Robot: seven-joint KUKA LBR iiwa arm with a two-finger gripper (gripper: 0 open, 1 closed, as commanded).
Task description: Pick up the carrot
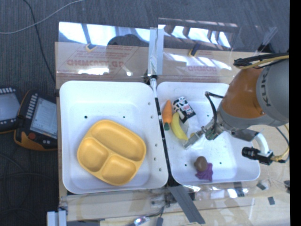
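The orange carrot [167, 112] with a green stem end lies along the left wall of the right bin [235, 173], near the divider. A yellow banana [178, 127] lies right beside it, touching or nearly so. My gripper [192, 140] hangs low over the right bin's middle, just right of the banana's lower end and about a hand's width from the carrot. Nothing shows in its grasp. The grey arm with its orange band [242, 100] comes in from the right.
A black-and-white toy [184, 108] sits above the banana. A brown ball [201, 162] and a purple item [205, 173] rest near the right bin's front. In the left bin [70, 107] lies a yellow divided plate [111, 151].
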